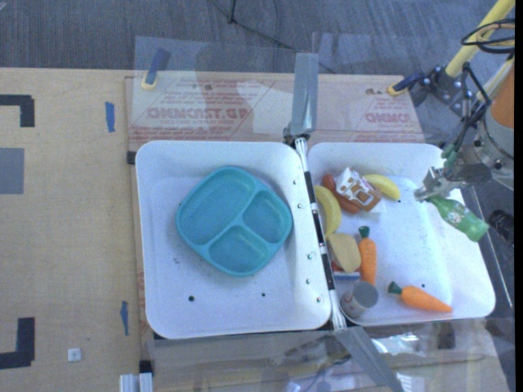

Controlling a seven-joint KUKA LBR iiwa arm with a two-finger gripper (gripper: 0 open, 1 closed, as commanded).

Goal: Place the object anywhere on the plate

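Camera view: the two-finger metal gripper [435, 184] is closed on the neck of a green plastic bottle [459, 217], which hangs below it. The teal three-compartment plate [235, 219] is well apart, leftward. Slippage is judged likely, the grasp being off-centre.

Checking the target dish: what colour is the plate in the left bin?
Teal blue, the plate, seen in the camera view.

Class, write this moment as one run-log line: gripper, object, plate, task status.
gripper: over right bin's right side, at green bottle's neck | green bottle: at right rim, grasp unclear | plate: teal, left bin, nothing on it | status: not placed
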